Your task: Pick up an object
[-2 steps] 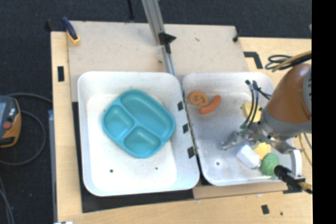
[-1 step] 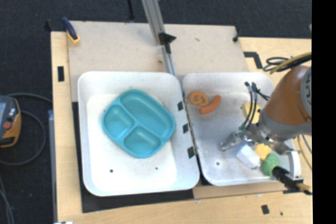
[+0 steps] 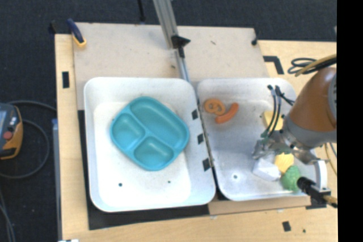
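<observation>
We cannot tell how the jaws stand; the gripper [image 3: 267, 147] hangs low in the right bin [image 3: 238, 178], above a white object [image 3: 264, 169]. Just beside lie a yellow piece [image 3: 284, 161] and a green piece [image 3: 291, 178]. An orange sausage-shaped toy [image 3: 226, 114] lies near the bin's far wall. The left bin [image 3: 108, 192] holds a teal divided plate [image 3: 150, 132] on the worktop [image 3: 130, 54].

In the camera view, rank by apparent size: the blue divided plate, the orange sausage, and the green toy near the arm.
1. blue plate, by far the largest.
2. and 3. orange sausage and green toy look about alike; the arm partly hides the toy, so no ranking.
</observation>
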Tool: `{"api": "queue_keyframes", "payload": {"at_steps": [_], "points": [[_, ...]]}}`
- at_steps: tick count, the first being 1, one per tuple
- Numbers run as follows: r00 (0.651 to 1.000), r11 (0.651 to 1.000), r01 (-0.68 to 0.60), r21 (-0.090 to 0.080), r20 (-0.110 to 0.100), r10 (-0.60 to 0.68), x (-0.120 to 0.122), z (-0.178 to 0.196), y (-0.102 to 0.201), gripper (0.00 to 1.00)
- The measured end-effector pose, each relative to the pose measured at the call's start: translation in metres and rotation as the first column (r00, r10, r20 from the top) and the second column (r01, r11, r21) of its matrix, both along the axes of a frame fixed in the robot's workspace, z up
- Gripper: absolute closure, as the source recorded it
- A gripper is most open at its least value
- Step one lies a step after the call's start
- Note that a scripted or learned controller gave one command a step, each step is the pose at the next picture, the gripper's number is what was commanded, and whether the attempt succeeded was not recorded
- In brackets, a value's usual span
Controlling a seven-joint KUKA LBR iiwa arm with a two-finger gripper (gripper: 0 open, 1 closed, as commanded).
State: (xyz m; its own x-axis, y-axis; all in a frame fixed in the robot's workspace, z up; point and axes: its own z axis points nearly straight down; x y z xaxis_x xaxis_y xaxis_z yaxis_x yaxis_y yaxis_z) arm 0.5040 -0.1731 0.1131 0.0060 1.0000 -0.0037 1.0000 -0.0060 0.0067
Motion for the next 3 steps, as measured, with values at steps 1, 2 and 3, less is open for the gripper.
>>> {"api": "queue_keyframes", "payload": {"at_steps": [1,2,3], "points": [[1.000,1.000,-0.001,0.000,0.002,0.001,0.001,0.060,-0.011,1.00],[1.000,1.000,-0.009,0.000,0.001,0.009,0.005,0.124,-0.015,1.00],[1.000,1.000,-0.009,0.002,-0.004,0.009,0.006,0.122,-0.016,1.00]]}}
